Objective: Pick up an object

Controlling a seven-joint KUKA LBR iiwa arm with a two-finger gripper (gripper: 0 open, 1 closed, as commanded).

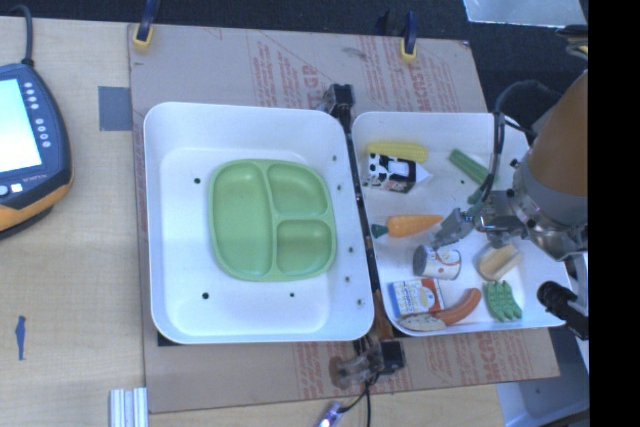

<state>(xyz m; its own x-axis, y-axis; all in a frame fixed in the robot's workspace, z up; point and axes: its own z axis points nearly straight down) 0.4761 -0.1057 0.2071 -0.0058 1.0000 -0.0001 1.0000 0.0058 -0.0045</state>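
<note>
The right bin (440, 129) holds several toy foods. A yellow corn cob (397, 152) and a black-and-white cow toy (388, 173) lie at its far left. A carrot (412, 226) sits mid-left, with a small white can (441, 263) below it. My gripper (452, 227) hangs low over the bin's middle, just right of the carrot and above the can. Nothing shows in its grasp. A tan bread piece (497, 262), a green leafy toy (503, 300), a red sausage (460, 306) and a small carton (413, 296) lie along the near side. A green stick (467, 165) lies at the back.
The left bin (175, 315) holds a green divided plate (271, 219). A teach pendant (25, 140) lies on the bench at far left. The arm's grey body (555, 180) covers the right bin's right edge. Clamps (408, 33) hold the cardboard at the back.
</note>
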